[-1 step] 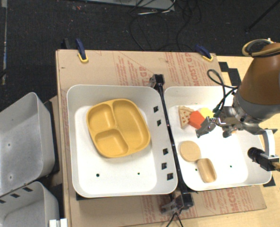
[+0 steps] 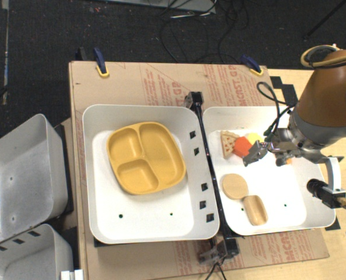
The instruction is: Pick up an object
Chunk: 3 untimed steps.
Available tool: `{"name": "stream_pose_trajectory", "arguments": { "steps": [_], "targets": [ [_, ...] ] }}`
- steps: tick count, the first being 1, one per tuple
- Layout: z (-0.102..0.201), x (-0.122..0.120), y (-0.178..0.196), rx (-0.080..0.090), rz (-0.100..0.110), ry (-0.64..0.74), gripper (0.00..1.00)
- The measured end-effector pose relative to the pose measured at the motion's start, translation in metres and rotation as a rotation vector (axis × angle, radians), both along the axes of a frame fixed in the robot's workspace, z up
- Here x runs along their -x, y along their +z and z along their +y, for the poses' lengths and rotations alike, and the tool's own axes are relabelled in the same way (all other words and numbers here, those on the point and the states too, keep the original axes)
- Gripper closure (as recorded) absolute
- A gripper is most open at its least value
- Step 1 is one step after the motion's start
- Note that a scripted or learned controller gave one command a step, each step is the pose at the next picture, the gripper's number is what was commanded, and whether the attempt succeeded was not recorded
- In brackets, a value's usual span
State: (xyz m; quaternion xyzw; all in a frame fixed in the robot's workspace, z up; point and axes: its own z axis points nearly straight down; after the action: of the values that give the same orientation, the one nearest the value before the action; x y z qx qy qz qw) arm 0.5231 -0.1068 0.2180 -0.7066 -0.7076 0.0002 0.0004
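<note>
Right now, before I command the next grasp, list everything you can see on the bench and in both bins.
Bins: 2, white, side by side on the bench; left bin, right bin.
Divided plate: 1, yellow, three compartments, in the left bin.
Cracker-like wedge: 1, tan, right bin, far left corner.
Orange-red piece: 1, beside the wedge.
Yellow piece: 1, behind the orange-red piece.
Round disc: 1, tan, right bin, near side.
Oblong block: 1, tan, just nearer than the disc.
Clamps: 2, blue and yellow, far bench edge.
Gripper: 1, dark, beside the orange-red piece.
</note>
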Motion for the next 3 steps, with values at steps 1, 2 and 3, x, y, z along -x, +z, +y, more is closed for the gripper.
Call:
{"name": "stream_pose_trajectory", "arguments": {
  "steps": [1, 2, 3],
  "targets": [
    [0.005, 0.009, -0.051, -0.001, 0.005, -0.003, 0.00],
    [0.004, 0.014, -0.095, -0.001, 0.005, -0.004, 0.00],
    [0.005, 0.012, -0.124, -0.002, -0.003, -0.004, 0.00]
  ]
}}
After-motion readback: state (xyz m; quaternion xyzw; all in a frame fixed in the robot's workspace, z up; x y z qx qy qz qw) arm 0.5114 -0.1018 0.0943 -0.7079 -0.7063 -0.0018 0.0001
